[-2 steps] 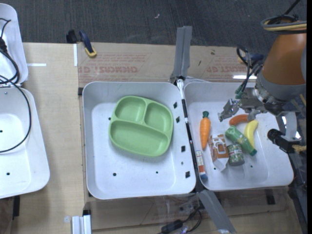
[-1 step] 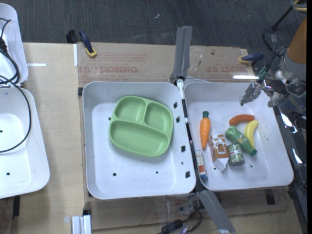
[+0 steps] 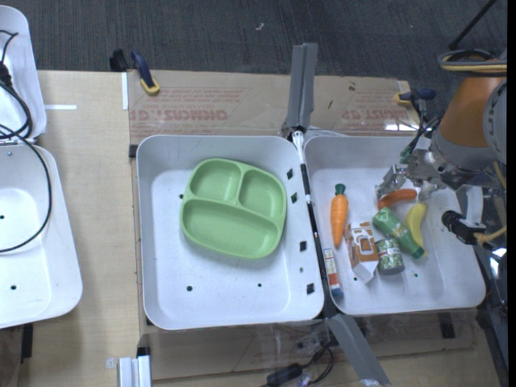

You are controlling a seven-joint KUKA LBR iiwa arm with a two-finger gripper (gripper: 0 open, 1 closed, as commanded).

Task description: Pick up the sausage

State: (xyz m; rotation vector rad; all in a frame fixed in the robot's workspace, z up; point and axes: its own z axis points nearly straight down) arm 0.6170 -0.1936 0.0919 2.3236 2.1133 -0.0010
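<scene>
The sausage (image 3: 398, 196) is a short orange-red piece lying in the right bin (image 3: 451, 293), near its far right part. My gripper (image 3: 401, 185) hangs right over it, coming down from the grey arm with the orange band (image 3: 472, 111) at the right edge. The gripper's metal tip overlaps the sausage's upper side and hides part of it. I cannot make out whether the sausage is lifted or resting on the bin floor.
Close around the sausage lie a banana (image 3: 416, 222), a green bottle (image 3: 397, 232), a small can (image 3: 390, 259), a snack packet (image 3: 362, 244) and a carrot (image 3: 339, 214). A pen-like tube (image 3: 330, 274) lies along the left wall. The left bin (image 3: 161, 289) holds a green divided plate (image 3: 235, 208).
</scene>
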